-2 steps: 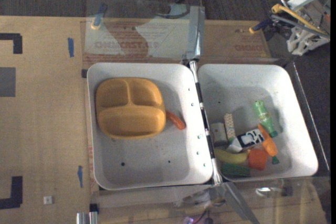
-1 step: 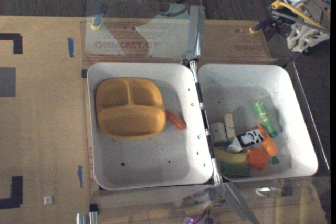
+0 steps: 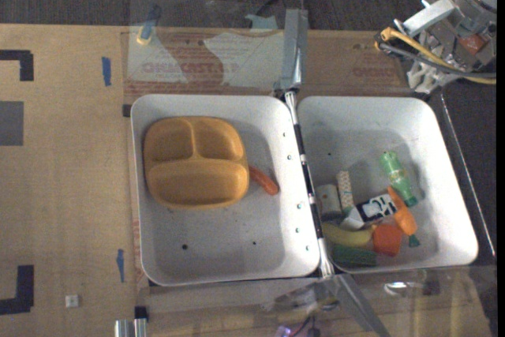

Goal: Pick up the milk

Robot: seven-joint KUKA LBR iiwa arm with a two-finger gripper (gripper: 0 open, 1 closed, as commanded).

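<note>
The milk (image 3: 377,209) is a small white and dark blue carton lying on its side in the right bin (image 3: 347,122), near that bin's front. Other toy foods crowd around it. My gripper (image 3: 424,73) hangs at the top right, above the bench just behind the right bin's far right corner. It is well away from the milk and nothing shows in it. Yellow cables and the orange band sit above the wrist.
Around the milk lie a green bottle (image 3: 397,177), a carrot (image 3: 404,220), a red piece (image 3: 387,239), a banana (image 3: 347,234), a dark green vegetable (image 3: 353,255) and two small boxes (image 3: 337,195). The left bin (image 3: 229,249) holds an orange divided plate (image 3: 194,162) and a small orange piece (image 3: 264,181).
</note>
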